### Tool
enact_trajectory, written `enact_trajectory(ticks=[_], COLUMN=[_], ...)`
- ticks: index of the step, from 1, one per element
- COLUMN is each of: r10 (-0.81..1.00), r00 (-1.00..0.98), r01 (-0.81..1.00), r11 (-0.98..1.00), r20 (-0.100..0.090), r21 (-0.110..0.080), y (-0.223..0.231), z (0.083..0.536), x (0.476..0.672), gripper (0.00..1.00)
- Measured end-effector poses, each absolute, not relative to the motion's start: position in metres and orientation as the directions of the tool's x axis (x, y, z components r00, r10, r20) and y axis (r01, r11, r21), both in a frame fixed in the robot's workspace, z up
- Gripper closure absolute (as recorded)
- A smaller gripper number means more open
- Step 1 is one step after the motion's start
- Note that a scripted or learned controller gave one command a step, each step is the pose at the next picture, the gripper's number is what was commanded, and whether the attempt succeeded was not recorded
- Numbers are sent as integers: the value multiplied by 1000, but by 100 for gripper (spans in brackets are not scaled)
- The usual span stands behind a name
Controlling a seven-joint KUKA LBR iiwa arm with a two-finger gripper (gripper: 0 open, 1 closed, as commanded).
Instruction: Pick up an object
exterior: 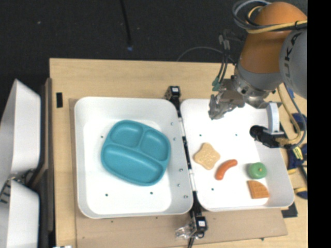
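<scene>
1 sausage (226, 169) lies diagonally, upper-right to lower-left.

Even overhead light, soft shadows, slightly blurry, white bins (85, 138) bright.

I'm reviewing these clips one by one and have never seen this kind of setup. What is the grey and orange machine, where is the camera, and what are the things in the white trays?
The machine is a robot arm with a two-finger gripper at its end, reaching in from the right. One fixed camera looks down on the bench at a slant. Two shallow white bins sit side by side. The left bin holds a blue divided plate. The right bin holds small toy foods: a piece of toast, a red sausage, a green round item and an orange wedge. The gripper hangs over the right bin's upper part, apart from all four foods, and nothing shows between its fingers. Its job is to pick one up.
</scene>
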State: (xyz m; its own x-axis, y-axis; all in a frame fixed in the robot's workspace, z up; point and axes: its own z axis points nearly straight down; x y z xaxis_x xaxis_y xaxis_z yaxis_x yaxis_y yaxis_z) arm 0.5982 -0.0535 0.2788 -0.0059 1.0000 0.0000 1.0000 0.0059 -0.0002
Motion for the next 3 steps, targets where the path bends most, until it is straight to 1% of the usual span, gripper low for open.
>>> enact_trajectory(ticks=[2,3], r10=[1000,1000], r00=[-5,-7], r01=[1000,1000], r11=[5,7], r20=[0,1], r21=[-1,-2], y=[22,72], z=[250,236], x=[557,533], gripper=[100,100])
